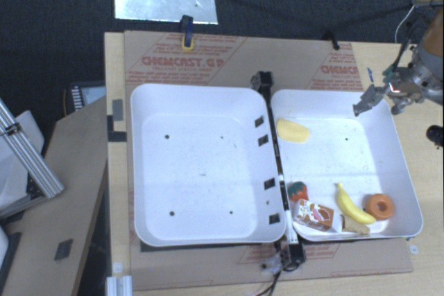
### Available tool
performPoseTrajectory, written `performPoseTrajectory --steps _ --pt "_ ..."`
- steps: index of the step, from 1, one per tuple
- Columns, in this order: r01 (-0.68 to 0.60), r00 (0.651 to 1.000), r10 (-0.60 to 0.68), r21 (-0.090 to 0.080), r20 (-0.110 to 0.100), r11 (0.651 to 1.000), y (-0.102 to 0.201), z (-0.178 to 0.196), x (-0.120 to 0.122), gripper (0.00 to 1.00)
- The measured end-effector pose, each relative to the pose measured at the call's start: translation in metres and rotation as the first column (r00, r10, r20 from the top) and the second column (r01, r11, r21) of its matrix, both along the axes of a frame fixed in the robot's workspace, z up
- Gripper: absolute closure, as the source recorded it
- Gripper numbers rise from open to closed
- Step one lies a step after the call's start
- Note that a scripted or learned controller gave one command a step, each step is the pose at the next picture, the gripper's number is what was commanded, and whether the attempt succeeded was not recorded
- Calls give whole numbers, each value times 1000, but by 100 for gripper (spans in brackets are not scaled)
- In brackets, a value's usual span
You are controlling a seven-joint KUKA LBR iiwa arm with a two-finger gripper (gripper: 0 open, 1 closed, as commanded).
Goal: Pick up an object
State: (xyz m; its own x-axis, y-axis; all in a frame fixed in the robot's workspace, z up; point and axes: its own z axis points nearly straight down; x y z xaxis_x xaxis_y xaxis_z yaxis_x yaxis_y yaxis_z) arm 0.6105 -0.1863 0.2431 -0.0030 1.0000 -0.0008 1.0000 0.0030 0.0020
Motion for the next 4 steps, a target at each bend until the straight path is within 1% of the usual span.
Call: performPoseTrajectory --steps 1,2,3,4 --pt "-6 1000 6 3 -4 1000 59 -72 9 0" --pt "-5 1000 5 3 -6 1000 106 -144 -1 0" --pt "-3 1000 3 -1 5 1000 84 -158 61 0" --pt "-6 1000 6 2 3 1000 139 -53 10 0"
